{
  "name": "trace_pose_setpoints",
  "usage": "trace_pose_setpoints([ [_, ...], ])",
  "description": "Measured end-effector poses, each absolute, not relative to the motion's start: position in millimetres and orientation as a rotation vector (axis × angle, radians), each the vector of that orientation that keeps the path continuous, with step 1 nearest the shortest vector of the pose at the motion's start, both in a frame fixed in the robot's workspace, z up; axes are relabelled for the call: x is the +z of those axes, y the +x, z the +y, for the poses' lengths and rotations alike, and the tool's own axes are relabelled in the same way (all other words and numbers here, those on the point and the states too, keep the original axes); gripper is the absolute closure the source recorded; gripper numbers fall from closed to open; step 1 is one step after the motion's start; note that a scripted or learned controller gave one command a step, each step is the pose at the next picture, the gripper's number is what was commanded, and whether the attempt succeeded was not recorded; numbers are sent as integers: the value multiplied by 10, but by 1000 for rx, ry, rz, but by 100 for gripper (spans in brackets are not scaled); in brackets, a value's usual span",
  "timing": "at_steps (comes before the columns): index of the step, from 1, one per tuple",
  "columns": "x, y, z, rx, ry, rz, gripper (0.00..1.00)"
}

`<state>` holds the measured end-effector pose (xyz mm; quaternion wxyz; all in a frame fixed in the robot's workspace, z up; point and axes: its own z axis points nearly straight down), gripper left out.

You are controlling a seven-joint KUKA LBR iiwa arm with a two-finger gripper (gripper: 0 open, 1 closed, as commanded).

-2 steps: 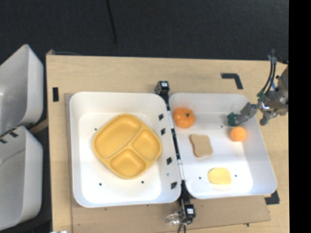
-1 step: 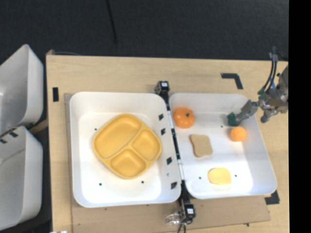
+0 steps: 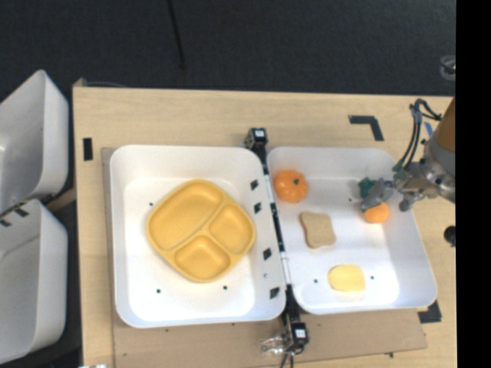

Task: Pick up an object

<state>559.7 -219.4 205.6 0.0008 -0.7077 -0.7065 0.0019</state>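
The right bin [image 3: 399,278] holds an orange fruit with a green stem [image 3: 290,185] at its far left, a tan bread slice [image 3: 317,229] in the middle, a pale yellow piece [image 3: 347,278] toward the front, and a small orange ball [image 3: 377,214] near the right wall. My gripper [image 3: 371,192] reaches in from the right edge and sits low over the bin's right side, its teal tip just above and touching the small orange ball. The ball's upper part is covered by the gripper.
A yellow divided plate [image 3: 201,229] lies in the left bin [image 3: 123,282]. The wall between the two bins [image 3: 275,228] runs down the middle. Cables and the arm's wrist [image 3: 430,167] crowd the right bin's far right corner.
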Motion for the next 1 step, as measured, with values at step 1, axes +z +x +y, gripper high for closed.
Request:
trace_pose_setpoints([
  [1,1503,5683,-2163,4,-2222,-2221,0],
])
